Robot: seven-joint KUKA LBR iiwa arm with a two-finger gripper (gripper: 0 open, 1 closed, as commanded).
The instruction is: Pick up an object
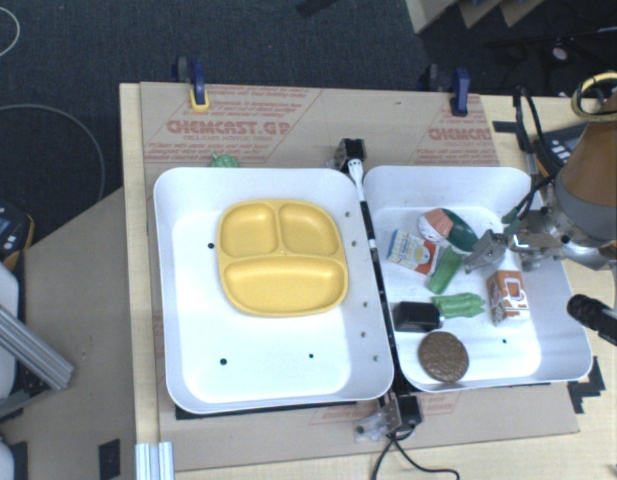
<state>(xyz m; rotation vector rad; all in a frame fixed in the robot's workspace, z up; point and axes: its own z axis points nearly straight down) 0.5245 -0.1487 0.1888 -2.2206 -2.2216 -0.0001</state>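
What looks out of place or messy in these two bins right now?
Nothing looks spilled or broken. The yellow divided plate sits flat in the left bin. In the right bin the small items lie jumbled at odd angles: a green piece, an orange-and-white carton and a round brown disc, with the end effector among them.

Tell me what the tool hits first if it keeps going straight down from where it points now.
Likely the green object lying in the right bin, just under and left of the tool. The orange carton lies close beside it. Depth is unclear from this slanted view, so that is a guess.
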